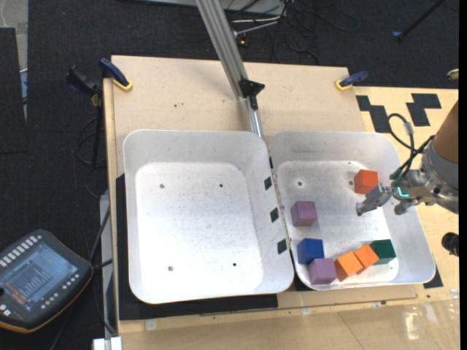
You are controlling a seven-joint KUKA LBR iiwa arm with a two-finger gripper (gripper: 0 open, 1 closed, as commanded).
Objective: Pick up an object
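Purple cube (pixel 322 270), near rim; pincer (pixel 382 197) seemingly apart, empty, beside orange cube (pixel 365 181): centre over it before descending.

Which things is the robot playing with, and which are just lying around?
For the job:
claw
orange block
purple block
blue block
green block
right bin

Just lying around:
left bin
handheld screen
clamps
metal pole

End effector (pixel 385 200) open over right bin (pixel 416 228), beside orange block (pixel 365 181).
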